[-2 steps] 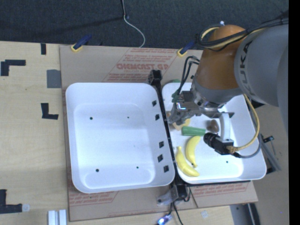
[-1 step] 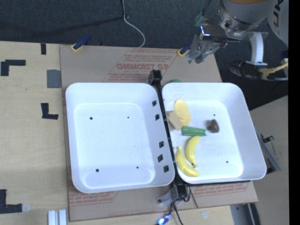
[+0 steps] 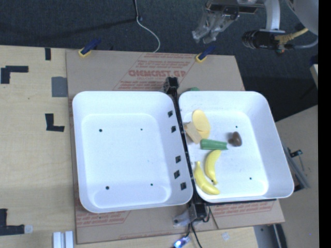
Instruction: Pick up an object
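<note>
While gripper (image 3: 208,33) was held high beyond far edge, finger state could not be told; bananas (image 3: 206,173), green stick (image 3: 213,144) lay ungrasped in right bin (image 3: 258,105).

The left bin (image 3: 124,154) offers open floor from wall to wall. In the right bin (image 3: 258,154), two bananas (image 3: 207,172), a green piece (image 3: 213,144), a yellow item (image 3: 200,123) and a brown lump (image 3: 235,138) crowd the frame's centre beside the divider (image 3: 178,143). That bin's right half and upper right corner lie open.

gripper (image 3: 207,34) high up, pointing down
</note>
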`<action>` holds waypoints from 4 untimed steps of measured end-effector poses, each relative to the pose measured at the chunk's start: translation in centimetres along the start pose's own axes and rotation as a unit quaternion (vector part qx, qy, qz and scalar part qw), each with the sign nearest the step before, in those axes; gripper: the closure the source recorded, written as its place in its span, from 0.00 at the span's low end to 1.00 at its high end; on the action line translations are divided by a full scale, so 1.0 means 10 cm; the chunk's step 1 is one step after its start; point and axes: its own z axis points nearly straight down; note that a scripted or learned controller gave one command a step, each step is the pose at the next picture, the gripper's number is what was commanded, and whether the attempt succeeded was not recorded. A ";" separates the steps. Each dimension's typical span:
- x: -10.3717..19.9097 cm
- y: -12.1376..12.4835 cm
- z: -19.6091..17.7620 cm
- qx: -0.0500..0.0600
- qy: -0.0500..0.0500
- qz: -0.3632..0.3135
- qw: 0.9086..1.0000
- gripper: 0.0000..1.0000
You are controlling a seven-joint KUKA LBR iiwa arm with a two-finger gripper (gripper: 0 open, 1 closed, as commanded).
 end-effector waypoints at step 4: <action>1.91 -0.18 0.27 -0.003 0.003 0.001 1.000 1.00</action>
